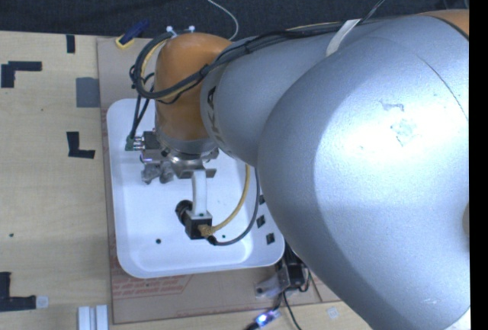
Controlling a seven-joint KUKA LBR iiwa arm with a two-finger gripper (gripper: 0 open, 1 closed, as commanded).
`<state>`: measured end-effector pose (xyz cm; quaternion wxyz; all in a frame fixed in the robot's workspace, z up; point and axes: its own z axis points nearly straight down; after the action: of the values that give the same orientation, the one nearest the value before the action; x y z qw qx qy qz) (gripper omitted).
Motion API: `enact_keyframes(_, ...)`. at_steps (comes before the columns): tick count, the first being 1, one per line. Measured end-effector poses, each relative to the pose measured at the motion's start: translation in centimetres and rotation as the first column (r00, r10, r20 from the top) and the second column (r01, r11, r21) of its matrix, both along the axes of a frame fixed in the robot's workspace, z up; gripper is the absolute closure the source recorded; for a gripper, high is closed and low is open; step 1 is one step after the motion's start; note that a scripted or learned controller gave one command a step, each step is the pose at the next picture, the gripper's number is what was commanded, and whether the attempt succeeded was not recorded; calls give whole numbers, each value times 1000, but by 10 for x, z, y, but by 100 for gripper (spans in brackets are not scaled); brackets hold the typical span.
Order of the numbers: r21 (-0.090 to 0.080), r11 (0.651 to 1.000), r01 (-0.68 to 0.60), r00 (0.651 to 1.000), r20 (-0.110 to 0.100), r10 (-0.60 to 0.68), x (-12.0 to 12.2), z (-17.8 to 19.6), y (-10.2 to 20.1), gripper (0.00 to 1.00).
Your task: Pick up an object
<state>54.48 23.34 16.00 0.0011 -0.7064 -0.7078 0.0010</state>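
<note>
Over the white bin, toward 10 o'clock from its centre, hangs the gripper, beneath the orange band of the grey arm — whether its jaws stand open or closed cannot be told from this angle. Candidate objects noted: several small dark pieces on the bin floor at 4 o'clock, close against the arm's edge, and one dark speck at 7 o'clock — all too small to identify. Outside the bin at 9 o'clock, black tape marks sit on the bench.
</note>
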Motion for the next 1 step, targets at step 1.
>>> enact_keyframes(1, 0, 1000, 0, 1000, 1, 0, 4, 23, 0, 100)
